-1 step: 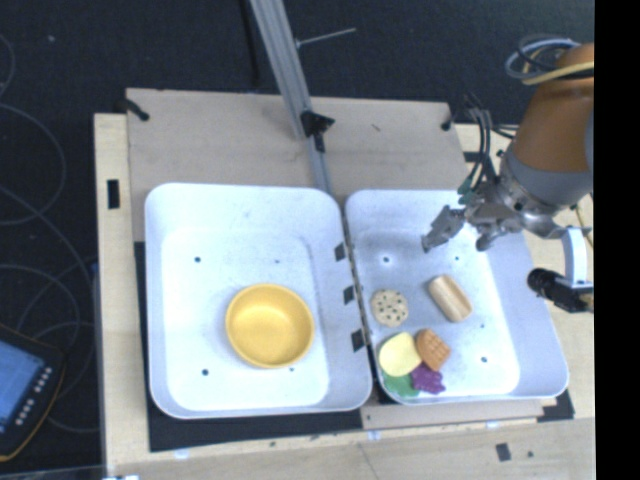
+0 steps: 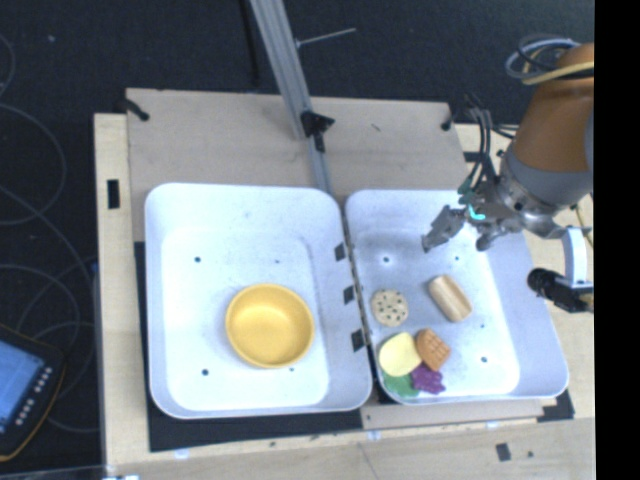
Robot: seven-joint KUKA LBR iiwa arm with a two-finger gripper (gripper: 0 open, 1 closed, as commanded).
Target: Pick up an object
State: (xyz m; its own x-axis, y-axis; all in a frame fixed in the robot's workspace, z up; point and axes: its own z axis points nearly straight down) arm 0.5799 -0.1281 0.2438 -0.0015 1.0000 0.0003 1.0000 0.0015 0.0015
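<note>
The tool (image 2: 462,232) hangs open and empty above the right white bin (image 2: 505,368). Just below it lies a little tan bread-roll-shaped toy (image 2: 449,298). It looks light, hard and smooth. I would pinch it across its short middle.

Arm (image 2: 556,118) cut off at the right edge, only wrist and orange band in frame above the right bin (image 2: 500,368). Tablet (image 2: 22,388), well left of that bin, cropped by the left edge, screen too blurred to read. In the bin's near corner, a green piece (image 2: 397,384) lies partly under the yellow piece (image 2: 397,353), and the purple thing (image 2: 430,379) beside it is too small to identify.
</note>
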